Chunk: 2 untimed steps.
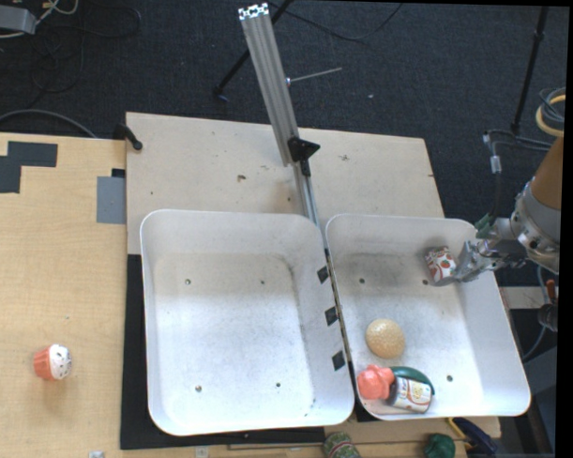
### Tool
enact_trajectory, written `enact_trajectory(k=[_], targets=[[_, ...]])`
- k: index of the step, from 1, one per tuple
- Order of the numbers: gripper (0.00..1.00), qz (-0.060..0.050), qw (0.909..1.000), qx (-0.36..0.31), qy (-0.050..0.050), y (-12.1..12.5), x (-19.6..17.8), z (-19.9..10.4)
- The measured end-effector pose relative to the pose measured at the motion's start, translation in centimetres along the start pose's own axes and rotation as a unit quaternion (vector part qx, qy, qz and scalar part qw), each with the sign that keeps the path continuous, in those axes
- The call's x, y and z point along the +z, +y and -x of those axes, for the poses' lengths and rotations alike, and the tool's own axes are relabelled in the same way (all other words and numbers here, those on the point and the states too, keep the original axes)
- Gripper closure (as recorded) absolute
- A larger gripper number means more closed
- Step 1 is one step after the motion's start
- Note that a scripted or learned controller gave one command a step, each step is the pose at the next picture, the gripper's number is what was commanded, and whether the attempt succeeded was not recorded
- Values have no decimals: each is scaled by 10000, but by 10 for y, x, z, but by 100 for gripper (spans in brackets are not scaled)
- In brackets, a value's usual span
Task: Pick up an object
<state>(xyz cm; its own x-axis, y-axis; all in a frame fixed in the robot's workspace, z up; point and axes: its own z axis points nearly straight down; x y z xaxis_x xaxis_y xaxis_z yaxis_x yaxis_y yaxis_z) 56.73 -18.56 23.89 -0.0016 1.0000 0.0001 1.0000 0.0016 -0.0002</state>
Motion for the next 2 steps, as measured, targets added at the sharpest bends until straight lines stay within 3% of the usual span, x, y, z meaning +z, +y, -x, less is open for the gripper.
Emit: enact_trajectory(k=[2], targets=[[100,-19,10000,-9,14,1,16,-102]])
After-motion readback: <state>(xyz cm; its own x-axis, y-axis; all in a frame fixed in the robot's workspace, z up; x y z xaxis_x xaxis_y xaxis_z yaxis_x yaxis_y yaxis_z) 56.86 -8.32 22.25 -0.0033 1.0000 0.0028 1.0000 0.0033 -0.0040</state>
